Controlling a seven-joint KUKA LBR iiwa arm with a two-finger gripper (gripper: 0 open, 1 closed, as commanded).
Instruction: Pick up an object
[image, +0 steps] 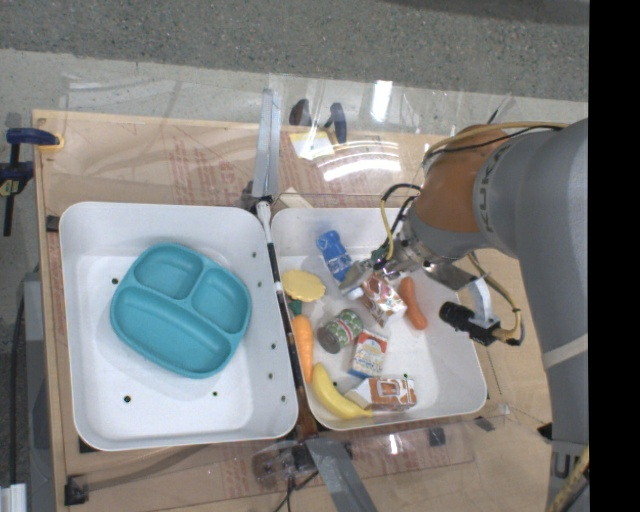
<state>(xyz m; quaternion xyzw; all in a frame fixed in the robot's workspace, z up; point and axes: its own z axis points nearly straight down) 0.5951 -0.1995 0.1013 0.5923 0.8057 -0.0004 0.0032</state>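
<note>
**Down in the right bin, over the snack packet**

Here my gripper (383, 272) sits low in the right bin (455, 385), reaching in from the right, with my grey arm and its orange band filling the space above it. My tip is over a small red-and-white packet (384, 298) near the bin's middle, touching it or very nearly so. From this slanted view I cannot tell how my jaws stand, nor whether anything lies between them; my own wrist hides that part.

Just beside the packet, on its right, lies a small orange sausage-shaped toy (414, 305). A blue carton (334, 254) lies up and to the left of my tip, near it. A yellow round piece (304, 286) sits against the bin's left wall, with a carrot (303, 345) below it along the same wall. A dark tin can (342, 329) lies on its side between the carrot and a small juice box (369, 354). A banana (335, 393) curves along the near corner, and a flat orange box (391, 393) lies just beside it.

The left bin (90, 395) holds a teal divided plate (180, 308), well apart from me.
</note>
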